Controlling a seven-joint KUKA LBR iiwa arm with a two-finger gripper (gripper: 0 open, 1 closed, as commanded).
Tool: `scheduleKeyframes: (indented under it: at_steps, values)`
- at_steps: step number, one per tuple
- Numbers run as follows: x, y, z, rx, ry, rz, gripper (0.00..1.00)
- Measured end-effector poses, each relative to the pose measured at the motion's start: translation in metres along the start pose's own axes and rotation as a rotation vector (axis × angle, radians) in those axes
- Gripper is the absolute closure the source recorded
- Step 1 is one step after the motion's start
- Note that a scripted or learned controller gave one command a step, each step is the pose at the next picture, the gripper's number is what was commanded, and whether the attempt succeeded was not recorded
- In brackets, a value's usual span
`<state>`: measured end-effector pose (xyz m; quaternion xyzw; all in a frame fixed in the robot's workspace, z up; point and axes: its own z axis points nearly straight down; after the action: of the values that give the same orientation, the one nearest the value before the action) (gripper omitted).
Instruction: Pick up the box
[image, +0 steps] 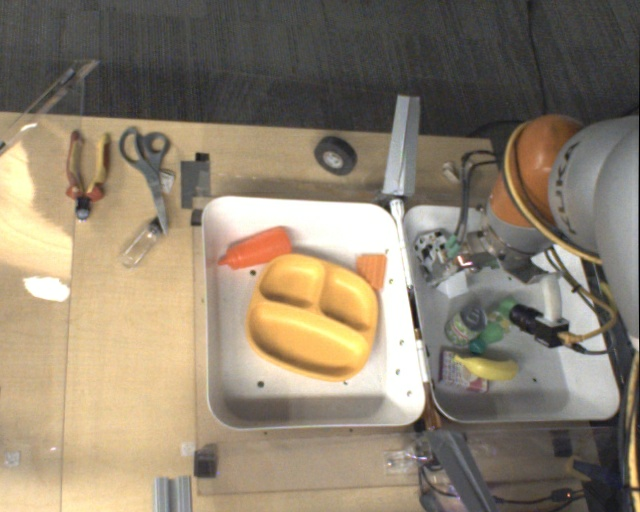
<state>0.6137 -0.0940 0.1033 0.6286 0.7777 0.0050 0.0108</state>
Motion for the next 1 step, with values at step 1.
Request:
scheduleKeyframes:
  at_steps: [1]
  values:
    - [0.0362,-0.0172,-0.1797,0.014,0.007,0.115,1.0]
